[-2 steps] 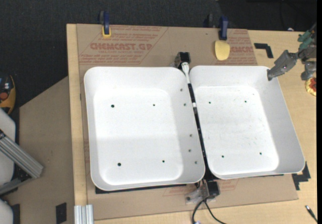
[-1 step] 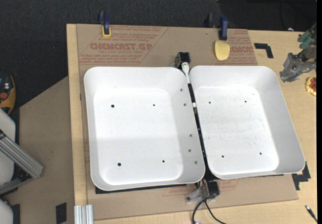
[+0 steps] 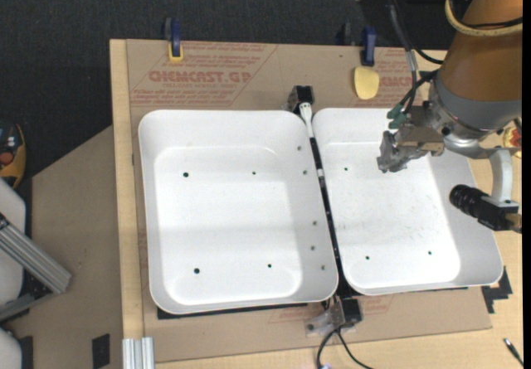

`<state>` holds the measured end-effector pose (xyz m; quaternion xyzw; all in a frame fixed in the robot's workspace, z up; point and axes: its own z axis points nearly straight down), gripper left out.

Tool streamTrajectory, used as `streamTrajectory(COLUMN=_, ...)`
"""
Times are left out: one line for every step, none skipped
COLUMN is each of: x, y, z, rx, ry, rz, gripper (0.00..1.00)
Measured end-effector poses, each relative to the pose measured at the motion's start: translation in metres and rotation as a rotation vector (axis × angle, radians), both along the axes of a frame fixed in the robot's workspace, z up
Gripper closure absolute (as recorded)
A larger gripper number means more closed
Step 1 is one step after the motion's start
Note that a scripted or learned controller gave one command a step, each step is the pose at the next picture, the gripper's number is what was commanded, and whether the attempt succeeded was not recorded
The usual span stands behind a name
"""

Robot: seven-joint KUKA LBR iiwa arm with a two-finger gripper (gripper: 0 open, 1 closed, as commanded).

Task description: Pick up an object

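While the fingers (image 3: 390, 162), state unclear, hang over the right bin (image 3: 465, 272), the left bin (image 3: 158, 218) sits beside it.

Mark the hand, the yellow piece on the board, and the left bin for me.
hand (image 3: 396, 162): camera view, between its fingertips.
yellow piece (image 3: 366, 82): camera view, its middle.
left bin (image 3: 148, 193): camera view, its left rim.

Arm (image 3: 481, 44) comes in from upper right, orange band above grey wrist. Gripper (image 3: 392, 162) points down-left, low over the white surface. Nothing visible btwn the tips; finger gap too blurry to read
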<state>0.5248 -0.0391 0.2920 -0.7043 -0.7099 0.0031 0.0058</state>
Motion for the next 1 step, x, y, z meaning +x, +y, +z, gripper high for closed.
streamTrajectory(x=0.0342, y=0.0492, z=0.1224, rx=-0.003, ry=-0.03, rz=0.0, gripper=1.0)
